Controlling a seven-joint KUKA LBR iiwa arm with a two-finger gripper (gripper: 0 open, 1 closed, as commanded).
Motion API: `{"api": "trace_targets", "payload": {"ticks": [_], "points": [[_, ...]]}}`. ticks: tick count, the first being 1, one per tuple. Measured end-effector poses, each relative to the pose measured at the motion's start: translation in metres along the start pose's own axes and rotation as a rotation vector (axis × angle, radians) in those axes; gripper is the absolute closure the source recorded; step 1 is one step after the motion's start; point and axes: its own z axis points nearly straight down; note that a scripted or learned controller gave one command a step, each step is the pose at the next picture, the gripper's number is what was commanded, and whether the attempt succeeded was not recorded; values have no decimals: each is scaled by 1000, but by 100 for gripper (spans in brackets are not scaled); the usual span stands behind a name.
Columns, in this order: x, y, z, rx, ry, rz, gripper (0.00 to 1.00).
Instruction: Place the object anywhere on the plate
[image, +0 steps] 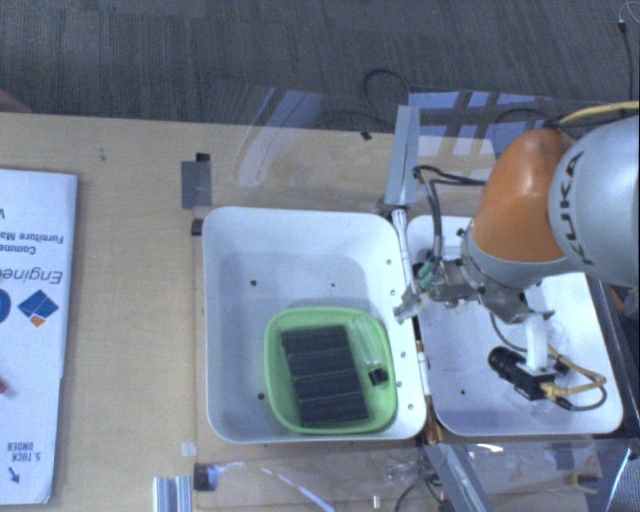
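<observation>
1. Over the rims where the two bins meet hangs your pincer (415, 297); from this slant you cannot tell how far it is open or whether it has hold of anything.
2. Down and left of it, well apart, the black ridged block (322, 375) lies flat on the green plate (278, 385).
3. A small black piece (378, 376) sits just right of the block, also on the plate.
4. The plate fills the lower right corner of the left bin (240, 300), its right edge near the wall; bare floor lies above and left.
5. The arm (520, 200) overhangs the right bin (470, 405).
6. A white booklet (35, 300) lies at the worktop's (130, 300) left.
</observation>
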Motion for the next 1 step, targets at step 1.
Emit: {"api": "trace_targets", "payload": {"ticks": [1], "points": [[-37,-37,-81,-3,-1,26,0]]}}
